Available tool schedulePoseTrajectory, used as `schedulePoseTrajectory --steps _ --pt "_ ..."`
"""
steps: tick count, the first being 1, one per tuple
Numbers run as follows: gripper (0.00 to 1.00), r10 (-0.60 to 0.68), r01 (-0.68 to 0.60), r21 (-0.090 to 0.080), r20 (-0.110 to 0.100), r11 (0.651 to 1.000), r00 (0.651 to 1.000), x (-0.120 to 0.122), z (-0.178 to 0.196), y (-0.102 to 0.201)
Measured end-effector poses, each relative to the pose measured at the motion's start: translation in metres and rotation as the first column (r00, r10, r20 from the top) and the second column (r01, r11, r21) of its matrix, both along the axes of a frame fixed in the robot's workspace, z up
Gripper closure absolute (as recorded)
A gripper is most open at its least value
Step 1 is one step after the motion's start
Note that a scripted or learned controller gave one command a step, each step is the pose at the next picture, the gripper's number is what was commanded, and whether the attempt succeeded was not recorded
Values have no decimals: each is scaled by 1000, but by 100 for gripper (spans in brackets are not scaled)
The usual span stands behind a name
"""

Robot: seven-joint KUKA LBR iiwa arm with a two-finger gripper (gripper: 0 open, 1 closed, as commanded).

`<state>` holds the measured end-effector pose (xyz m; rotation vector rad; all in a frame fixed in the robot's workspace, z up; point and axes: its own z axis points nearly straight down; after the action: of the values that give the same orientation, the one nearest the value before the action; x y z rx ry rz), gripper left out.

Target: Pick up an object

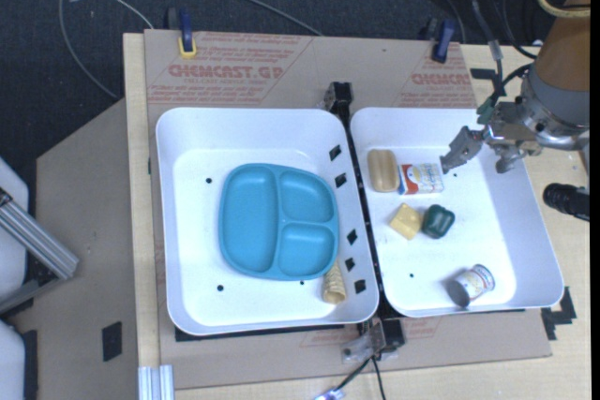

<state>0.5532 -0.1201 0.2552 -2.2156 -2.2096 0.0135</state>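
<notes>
We see the gripper [480, 149] hanging over the upper right part of the right bin [525, 229], its 2 fingers spread apart with nothing between them. Just left of it lies a small red-and-white carton [422, 178], touching a tan bread-like block [382, 170]. Below these sit a yellow chunk [406, 221] and a dark green object [438, 221] side by side. A small can [472, 285] lies near the bin's lower edge. In the left bin [183, 201] we see a blue divided plate [278, 221] and a tan corn-like piece [334, 286] just beside its lower right corner.
</notes>
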Motion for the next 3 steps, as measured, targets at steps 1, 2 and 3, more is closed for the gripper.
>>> schedulePoseTrajectory --steps 1,2,3 --pt "0 3 -3 -2 14 1000 1000 2 7 0" --pt "0 2 -2 -1 11 1000 1000 11 -39 -2" --pt "0 3 -3 -1 11 1000 1000 10 -98 6"
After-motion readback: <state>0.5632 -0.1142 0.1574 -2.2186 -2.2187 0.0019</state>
